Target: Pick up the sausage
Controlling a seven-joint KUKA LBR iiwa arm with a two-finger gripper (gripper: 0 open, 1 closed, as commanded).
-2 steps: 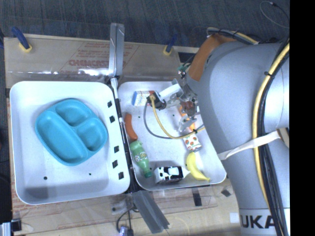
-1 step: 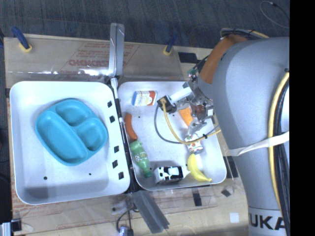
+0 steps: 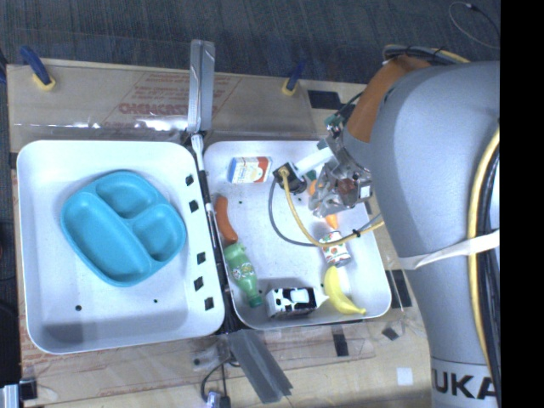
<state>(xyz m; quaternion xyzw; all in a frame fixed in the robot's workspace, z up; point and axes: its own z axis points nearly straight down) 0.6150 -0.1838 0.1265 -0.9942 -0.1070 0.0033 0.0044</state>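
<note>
Your worktop (image 3: 102, 92) carries two white bins. In the right bin (image 3: 280, 228) the sausage (image 3: 224, 218) lies along the left wall, just above a green bottle (image 3: 242, 274). The jaws (image 3: 333, 195) hover well apart from it — their state you cannot tell.

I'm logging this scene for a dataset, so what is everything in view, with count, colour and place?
Shallow plastic bins: two, white, side by side.
Divided plastic plate: one, light blue, in the left bin.
Small carton: one, white with orange, right bin's far edge.
Sausage: one, orange-red, right bin's left wall.
Bottle: one, green, below the sausage.
Cow-patterned box: one, black and white, near edge.
Banana: one, yellow, near right corner.
Arm: one, grey, orange band, from the right.
Gripper: one, over the right bin.
</note>
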